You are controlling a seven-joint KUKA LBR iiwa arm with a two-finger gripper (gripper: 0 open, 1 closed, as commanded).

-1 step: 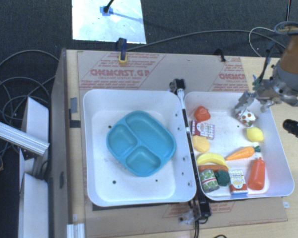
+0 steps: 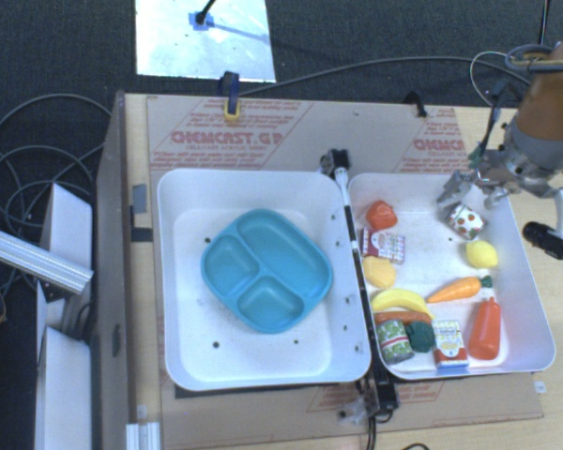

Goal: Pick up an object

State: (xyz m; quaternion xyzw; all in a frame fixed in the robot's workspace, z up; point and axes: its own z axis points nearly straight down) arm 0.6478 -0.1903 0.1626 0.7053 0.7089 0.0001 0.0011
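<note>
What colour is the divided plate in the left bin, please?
Light blue: the divided plate shows clearly in the camera view, in the left bin.

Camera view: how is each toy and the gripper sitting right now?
Gripper: over right bin, above the dice.
Dice: in the bin, under the gripper.
Blue plate: flat in left bin.
Lemon: lying loose.
Carrot: lying on its side.
Banana: lying flat.
Red bottle: lying down.
</note>
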